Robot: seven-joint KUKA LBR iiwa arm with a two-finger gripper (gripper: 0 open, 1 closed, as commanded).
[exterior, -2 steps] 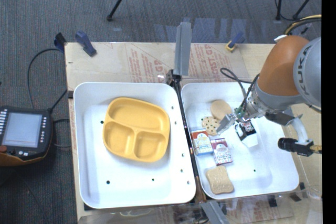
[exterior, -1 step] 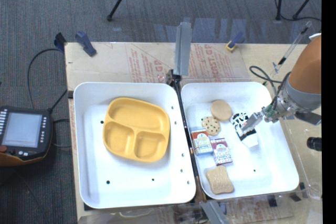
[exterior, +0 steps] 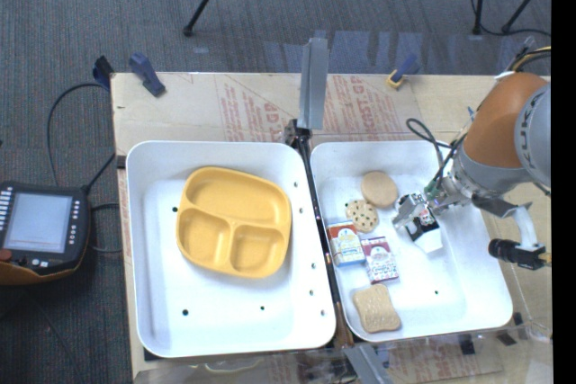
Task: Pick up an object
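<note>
The counter (exterior: 225, 103) was seen w/ two white bins side by side. The left bin (exterior: 153, 301) held a yellow divided plate (exterior: 236, 220). The right bin (exterior: 468, 301) held, far to near: round cookie (exterior: 379, 189), choc-chip cookie (exterior: 362, 215), two small boxes (exterior: 346, 244) (exterior: 381, 260), toast slice (exterior: 376, 308). The jaws (exterior: 417, 216) were positioned low over the right bin, just right of the cookies; open vs. closed could not be told.

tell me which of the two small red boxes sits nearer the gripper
The red box on the right, below the spotted cookie; the other red box lies farther left, toward the bin divider, away from the gripper.
</note>
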